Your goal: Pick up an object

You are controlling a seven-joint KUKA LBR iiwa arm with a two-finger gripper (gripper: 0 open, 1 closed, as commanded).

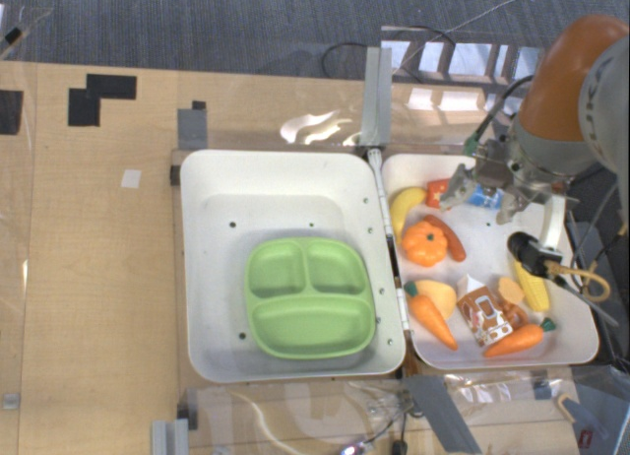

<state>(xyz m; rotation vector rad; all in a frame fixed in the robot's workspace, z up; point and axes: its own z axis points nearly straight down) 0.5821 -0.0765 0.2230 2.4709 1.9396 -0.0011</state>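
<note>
End effector (pixel 480 190) is being held low over the right bin (pixel 581 350), at its 12 o'clock end; finger opening cannot be told, nothing is seen being gripped. Toy food is being kept in that bin: pumpkin (pixel 425 243) at 9 o'clock, banana (pixel 405 207) at 10, carrot (pixel 432 317) at 7, corn (pixel 533 287) at 3. Green divided plate (pixel 310 297) is lying in the left bin (pixel 212 187).

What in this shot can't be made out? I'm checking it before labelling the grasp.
- The hand, camera view: motion blur and the wrist above hide how it stands.
- Red item and blue item: partly covered by the hand, unidentifiable.
- The arm: cut off by the right edge.
</note>
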